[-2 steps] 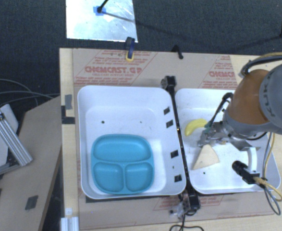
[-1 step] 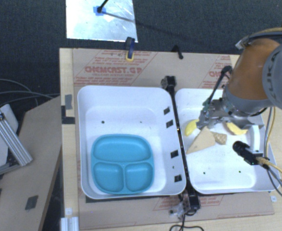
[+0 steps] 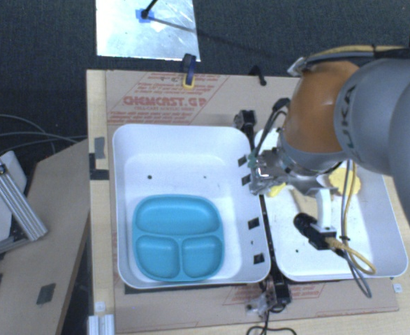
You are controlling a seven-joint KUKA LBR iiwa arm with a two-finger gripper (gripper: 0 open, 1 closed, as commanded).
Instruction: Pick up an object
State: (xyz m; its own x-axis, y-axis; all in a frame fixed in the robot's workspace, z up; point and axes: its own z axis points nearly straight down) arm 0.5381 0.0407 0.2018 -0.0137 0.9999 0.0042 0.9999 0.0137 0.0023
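Observation:
My gripper (image 3: 273, 179) hangs under the grey and orange wrist, low over the left side of the right bin (image 3: 386, 253), and the arm's body covers it from above. A yellow object (image 3: 349, 179) lies in the right bin, partly hidden behind the arm. A small yellow piece (image 3: 275, 190) peeks out just beneath the gripper, close to the bin's left wall. Whether it touches the gripper is hidden. A blue divided tray (image 3: 179, 237) lies in the front of the left bin (image 3: 184, 149).
A black fitting (image 3: 311, 229) and a yellow cable (image 3: 355, 258) hang from the arm over the front of the right bin. The bins sit on a cardboard sheet (image 3: 166, 96). A metal frame (image 3: 9, 194) stands at the far left.

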